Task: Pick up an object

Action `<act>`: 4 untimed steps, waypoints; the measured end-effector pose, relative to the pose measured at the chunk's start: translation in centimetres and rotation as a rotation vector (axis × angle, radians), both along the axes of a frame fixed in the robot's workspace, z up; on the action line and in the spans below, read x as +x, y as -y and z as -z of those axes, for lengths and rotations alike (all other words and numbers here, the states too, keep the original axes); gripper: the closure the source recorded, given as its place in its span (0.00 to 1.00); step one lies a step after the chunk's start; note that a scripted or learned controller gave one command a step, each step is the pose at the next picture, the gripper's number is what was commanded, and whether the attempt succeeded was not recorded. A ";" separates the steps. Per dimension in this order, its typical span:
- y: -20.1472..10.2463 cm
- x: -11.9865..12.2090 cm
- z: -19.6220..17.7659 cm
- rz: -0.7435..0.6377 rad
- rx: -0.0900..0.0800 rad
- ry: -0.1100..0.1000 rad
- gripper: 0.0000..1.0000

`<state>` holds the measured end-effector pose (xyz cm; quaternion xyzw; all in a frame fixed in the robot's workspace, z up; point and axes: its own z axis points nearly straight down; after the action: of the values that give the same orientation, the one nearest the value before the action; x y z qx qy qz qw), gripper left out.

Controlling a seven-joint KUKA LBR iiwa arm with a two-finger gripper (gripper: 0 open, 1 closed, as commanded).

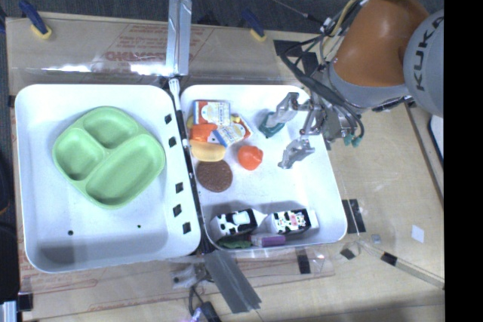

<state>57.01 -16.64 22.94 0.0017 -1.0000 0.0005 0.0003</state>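
My gripper [290, 130] hangs over the right bin [326, 185], near its upper right part, open, with nothing between its two grey fingers [295, 152]. A small teal object [269, 127] lies just left of the upper finger. Further left sit an orange ball-like toy [250, 156], a brown round patty [215, 176], a yellow bun-like piece [210, 152], an orange piece [201, 134] and two small printed cartons [213, 112] [231, 133]. Two black-and-white cow-patterned items [235, 222] [292, 221] rest along the bin's front edge.
The left bin [45, 237] holds a green divided plate [110, 154]. A metal bar [179, 34] stands upright at the back between the bins. The orange-banded wrist and cables [362, 49] loom over the right bin's back right corner.
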 end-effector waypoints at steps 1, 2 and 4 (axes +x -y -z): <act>-2.1 2.6 13.0 -0.144 -0.001 0.012 0.00; -6.2 1.3 13.7 -0.024 0.002 -0.001 0.00; -0.7 1.0 6.3 0.087 -0.002 0.009 0.00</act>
<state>57.99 -15.98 16.67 -0.0417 -0.9991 0.0017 -0.0040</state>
